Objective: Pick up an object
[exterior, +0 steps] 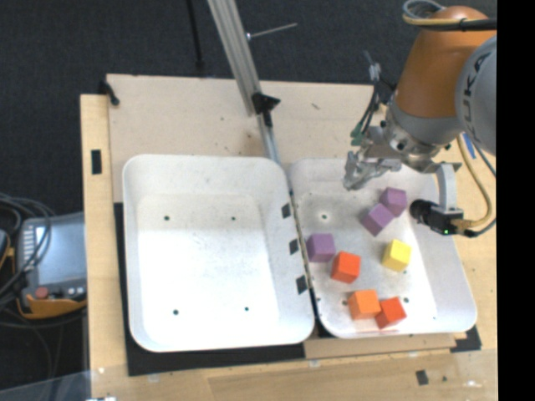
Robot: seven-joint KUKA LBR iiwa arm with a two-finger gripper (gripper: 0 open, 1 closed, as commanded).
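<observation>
The right bin holds several small blocks: three purple ones, a yellow one, and three orange-red ones. My gripper hangs over the back of the right bin, left of the two upper purple blocks. Nothing shows between its fingers, and none of the blocks is lifted.
The left bin lies beside the right one. A slanted metal rail runs from the top of the view down to the gap between the bins. Cables and a grey box sit off the bench's left edge.
</observation>
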